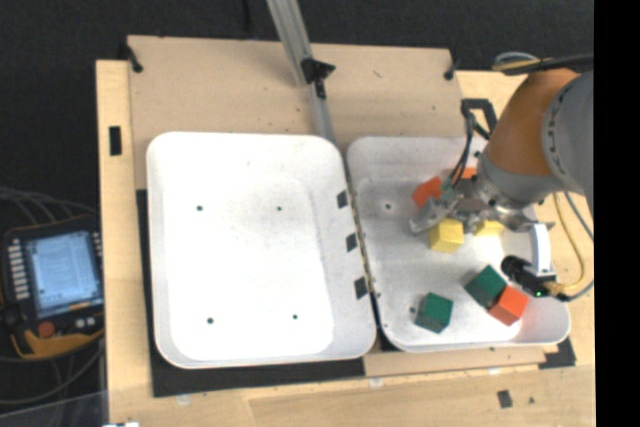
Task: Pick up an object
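Green block [434,312] sits low in the right bin [390,165], while the jaws [447,215] hang right over a yellow block [447,235], ready, I think, to squeeze it and lift, though I cannot tell how they stand.

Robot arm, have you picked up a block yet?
Done: the arm has reached into the right bin, and its tool sits low by a yellow block and an orange block. In hand: nothing clearly gripped. Left: grab and lift one. Two green blocks lie untouched nearby.
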